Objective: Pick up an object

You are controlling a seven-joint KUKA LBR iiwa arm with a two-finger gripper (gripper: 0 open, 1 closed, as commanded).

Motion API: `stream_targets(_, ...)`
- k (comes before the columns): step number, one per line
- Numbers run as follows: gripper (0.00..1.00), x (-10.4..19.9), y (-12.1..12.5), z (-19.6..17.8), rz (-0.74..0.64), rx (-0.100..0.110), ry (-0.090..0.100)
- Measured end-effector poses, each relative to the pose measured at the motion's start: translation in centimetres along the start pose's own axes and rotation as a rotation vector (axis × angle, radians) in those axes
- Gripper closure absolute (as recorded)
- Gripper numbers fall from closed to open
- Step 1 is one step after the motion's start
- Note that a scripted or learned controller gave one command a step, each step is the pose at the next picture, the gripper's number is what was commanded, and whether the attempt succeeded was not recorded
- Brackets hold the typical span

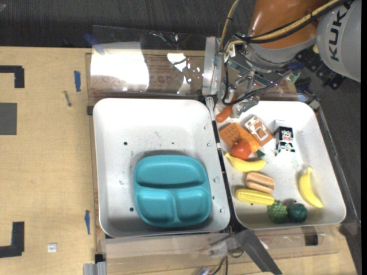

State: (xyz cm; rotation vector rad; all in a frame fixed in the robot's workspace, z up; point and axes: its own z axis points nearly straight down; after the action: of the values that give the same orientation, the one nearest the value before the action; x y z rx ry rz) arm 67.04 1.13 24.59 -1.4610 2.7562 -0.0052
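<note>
I'm seeing the gripper (243, 99) hanging over the far left corner of the right bin (330, 153), just above the orange carrot (223, 114), and I cannot tell its state. The toy food is lying below it: waffle (232, 133), tomato (241, 149), banana (245, 164).

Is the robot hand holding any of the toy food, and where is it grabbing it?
Cannot be told. The gripper hangs above the right bin's back-left corner.
</note>
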Motion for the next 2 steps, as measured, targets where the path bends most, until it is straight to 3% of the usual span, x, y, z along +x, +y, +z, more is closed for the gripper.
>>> stream_targets(1,1.0,-0.2,-0.2,-1.2,0.004,0.007,-0.009)
stream_targets(2,1.0,5.7,6.6,-4.9,0.025,-0.008,0.011)
